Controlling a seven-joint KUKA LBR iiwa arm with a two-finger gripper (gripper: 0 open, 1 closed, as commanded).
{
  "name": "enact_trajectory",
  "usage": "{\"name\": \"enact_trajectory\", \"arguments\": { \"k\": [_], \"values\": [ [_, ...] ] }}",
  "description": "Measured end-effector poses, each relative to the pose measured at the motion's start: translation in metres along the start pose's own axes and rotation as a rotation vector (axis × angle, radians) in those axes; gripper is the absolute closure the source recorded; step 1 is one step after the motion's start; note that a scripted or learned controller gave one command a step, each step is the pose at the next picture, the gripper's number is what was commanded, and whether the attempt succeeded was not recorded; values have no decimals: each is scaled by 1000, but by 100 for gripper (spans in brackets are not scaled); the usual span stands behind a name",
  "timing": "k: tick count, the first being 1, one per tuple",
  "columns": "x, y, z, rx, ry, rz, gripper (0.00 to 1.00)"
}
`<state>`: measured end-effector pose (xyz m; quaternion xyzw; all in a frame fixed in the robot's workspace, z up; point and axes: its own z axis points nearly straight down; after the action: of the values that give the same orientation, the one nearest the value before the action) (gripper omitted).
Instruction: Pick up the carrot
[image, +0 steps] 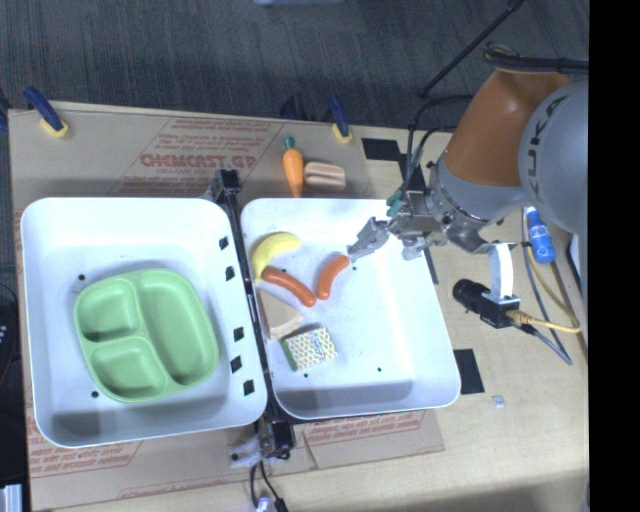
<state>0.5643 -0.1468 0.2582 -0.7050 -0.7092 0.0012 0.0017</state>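
The gripper (366, 240) is hovering open and empty over the right bin (420, 330), near its far edge. The carrot (292, 168) is lying outside, on the bench beyond that far edge, beside one wooden block (325, 176). Two sausages (333, 274) and one banana (274, 247) are occupying the bin.

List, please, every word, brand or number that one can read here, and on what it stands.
"CHEMCAST GP": red print on the brown sheet under the bins.
The smaller red lines around it, and those on the sheet's front edge, are too blurred to read.
"KU", partly cut off: dark letters on the arm.
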Motion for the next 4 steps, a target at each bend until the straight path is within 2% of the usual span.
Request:
{"name": "enact_trajectory", "arguments": {
  "k": [1,2,3,4],
  "values": [
    [56,68,99,1,0,187,0],
    [55,71,165,-2,-2,206,0],
    [56,82,166,30,2,477,0],
    [57,85,156,12,2,473,100]
  ]
}}
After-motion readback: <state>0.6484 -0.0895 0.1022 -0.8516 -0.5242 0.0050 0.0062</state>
